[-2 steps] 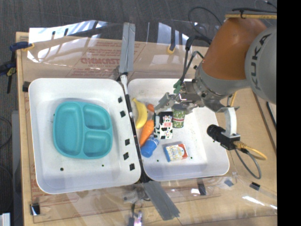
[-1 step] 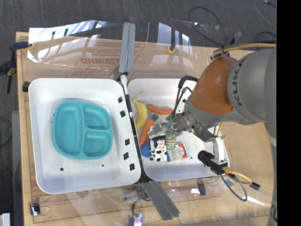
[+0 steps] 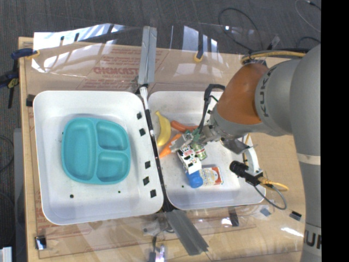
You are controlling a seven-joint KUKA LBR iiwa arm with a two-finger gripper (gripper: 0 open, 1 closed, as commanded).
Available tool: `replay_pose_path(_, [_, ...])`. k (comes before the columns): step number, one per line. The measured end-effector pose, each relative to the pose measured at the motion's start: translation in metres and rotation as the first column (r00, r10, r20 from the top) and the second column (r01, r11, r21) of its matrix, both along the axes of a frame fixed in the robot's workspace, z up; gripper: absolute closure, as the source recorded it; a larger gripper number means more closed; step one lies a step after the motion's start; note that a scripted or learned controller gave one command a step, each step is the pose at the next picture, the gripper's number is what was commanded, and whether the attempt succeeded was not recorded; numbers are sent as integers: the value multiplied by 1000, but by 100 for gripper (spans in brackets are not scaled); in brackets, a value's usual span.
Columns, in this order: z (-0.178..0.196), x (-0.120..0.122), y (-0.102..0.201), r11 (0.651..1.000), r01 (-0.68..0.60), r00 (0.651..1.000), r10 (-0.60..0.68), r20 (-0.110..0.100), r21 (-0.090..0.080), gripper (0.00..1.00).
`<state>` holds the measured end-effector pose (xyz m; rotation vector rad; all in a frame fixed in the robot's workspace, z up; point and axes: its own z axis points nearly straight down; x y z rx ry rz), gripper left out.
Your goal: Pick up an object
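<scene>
Right bin (image 3: 240, 198) holds a blue-capped bottle (image 3: 190, 165) lying cap-toward-camera, beneath the tool (image 3: 197, 142), grip state unclear.

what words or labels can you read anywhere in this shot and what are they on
"CHEMCAST", red print seen reversed, on the clear sheet behind the bins.
"KU", part of a brand name, on the grey arm.
Print on the small packet and the blue and white box in the right bin: too small to read.
</scene>
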<state>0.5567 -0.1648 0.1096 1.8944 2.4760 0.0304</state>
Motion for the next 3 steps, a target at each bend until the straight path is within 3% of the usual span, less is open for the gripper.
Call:
replay_pose_path(1, [-11, 43, 8, 993, -115, 993, 115, -23, -5, 0])
replay_pose_path(2, [-1, 44, 9, 993, -120, 992, 120, -23, -5, 100])
replay_pose_path(3, [135, 42, 63, 984, -179, 983, 179, -31, -2, 100])
